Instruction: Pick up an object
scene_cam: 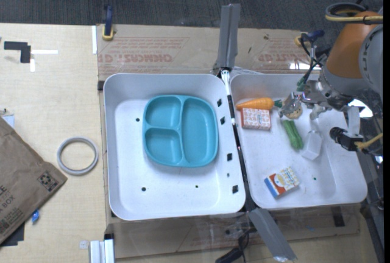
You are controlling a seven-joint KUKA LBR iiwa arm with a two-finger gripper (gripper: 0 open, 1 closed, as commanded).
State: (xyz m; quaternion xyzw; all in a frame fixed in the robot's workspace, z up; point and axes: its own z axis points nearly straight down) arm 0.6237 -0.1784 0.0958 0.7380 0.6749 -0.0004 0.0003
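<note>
In the right bin [341,192] lie an orange carrot [256,103], a small red-and-white box [256,119], a green pickle-like stick [293,134], a small round brownish item [292,110] and a little blue, white and orange carton [282,182]. My gripper [312,141] hangs low over the right half of this bin, just right of the green stick and apart from it. Nothing shows in its grasp. The grey arm with its orange band [350,44] comes in from the right above it.
The left bin [122,195] holds a teal divided plate [181,130]. A grey tape ring [77,154] and a brown cardboard box [21,179] lie on the bench to the left. Black clips line the wall between the bins [234,152].
</note>
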